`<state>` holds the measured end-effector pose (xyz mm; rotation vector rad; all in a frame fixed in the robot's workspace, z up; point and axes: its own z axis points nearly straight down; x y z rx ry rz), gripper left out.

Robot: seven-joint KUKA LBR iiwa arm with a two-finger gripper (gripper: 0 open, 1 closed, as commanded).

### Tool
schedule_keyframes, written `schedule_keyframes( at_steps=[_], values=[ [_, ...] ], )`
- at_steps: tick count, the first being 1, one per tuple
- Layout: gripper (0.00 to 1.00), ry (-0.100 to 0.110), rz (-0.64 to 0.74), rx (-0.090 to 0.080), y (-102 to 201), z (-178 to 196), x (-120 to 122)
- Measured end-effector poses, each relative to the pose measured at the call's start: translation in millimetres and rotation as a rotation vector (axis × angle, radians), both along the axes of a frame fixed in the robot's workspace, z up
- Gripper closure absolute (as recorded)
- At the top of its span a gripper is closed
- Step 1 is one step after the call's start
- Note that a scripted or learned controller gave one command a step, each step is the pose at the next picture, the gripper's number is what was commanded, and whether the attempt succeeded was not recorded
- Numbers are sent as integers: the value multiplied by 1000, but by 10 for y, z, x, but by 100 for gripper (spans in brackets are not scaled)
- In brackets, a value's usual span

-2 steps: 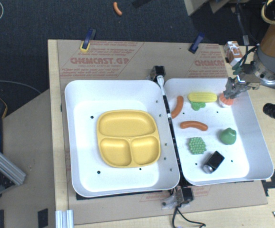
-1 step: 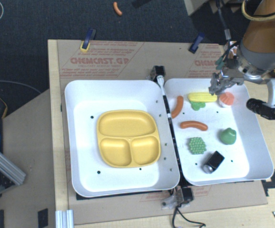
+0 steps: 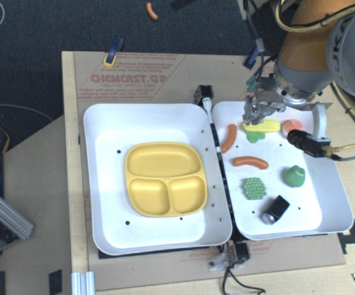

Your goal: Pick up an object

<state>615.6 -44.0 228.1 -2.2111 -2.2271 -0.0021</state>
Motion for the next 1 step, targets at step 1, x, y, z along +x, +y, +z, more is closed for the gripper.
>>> schedule_keyframes(
  at_steps=[1],
  values=[
    [100,1,0,0,638,-2,-43]
  ],
)
